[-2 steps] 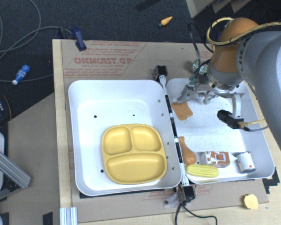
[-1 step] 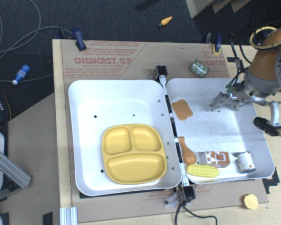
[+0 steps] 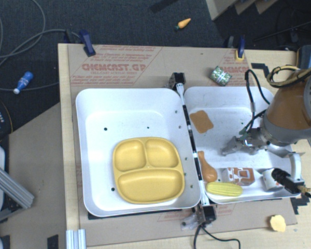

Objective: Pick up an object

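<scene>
The right bin [image 3: 223, 100] holds a flat brown slice [image 3: 201, 121] near its left wall. An orange drumstick-shaped toy [image 3: 207, 168], a yellow corn cob [image 3: 224, 190] and a brown-and-white packet [image 3: 240, 176] lie along its front. My gripper [image 3: 233, 148] hangs low over the middle of this bin, above bare white floor, with the arm coming in from the right. It sits right of the brown slice and behind the packet, touching neither. Nothing shows between its tips.
The left bin [image 3: 93, 108] holds a yellow divided plate [image 3: 147, 169]. On the bench outside the bins sit a small green can [image 3: 220, 75] at the back and a yellow chunk [image 3: 277, 223] at the front right. Blue clamps [image 3: 86, 42] grip the bench's far edge.
</scene>
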{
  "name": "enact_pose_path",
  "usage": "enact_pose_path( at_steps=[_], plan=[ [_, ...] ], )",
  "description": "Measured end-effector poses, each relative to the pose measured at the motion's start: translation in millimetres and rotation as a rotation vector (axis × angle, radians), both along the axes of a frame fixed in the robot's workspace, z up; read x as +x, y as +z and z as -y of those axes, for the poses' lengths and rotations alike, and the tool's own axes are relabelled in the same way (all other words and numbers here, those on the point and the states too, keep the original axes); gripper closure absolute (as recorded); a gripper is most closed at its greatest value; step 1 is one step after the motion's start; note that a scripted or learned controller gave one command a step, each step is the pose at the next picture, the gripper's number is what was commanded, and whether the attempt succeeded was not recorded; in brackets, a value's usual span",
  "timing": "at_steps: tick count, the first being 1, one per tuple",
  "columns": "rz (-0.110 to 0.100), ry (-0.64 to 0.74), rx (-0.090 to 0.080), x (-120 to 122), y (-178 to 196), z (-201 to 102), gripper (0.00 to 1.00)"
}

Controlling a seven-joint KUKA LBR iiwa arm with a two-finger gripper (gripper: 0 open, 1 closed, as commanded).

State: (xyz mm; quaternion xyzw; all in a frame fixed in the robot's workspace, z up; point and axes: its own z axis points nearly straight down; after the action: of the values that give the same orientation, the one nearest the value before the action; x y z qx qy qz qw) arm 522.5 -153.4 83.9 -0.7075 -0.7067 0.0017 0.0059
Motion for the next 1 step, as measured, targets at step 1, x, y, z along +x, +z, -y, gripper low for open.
enact_pose_path(
  at_steps=[1],
  plan=[
    [0.014, 0.009, -0.004, 41.4, 0.6, -64.7, 0.00]
  ],
)
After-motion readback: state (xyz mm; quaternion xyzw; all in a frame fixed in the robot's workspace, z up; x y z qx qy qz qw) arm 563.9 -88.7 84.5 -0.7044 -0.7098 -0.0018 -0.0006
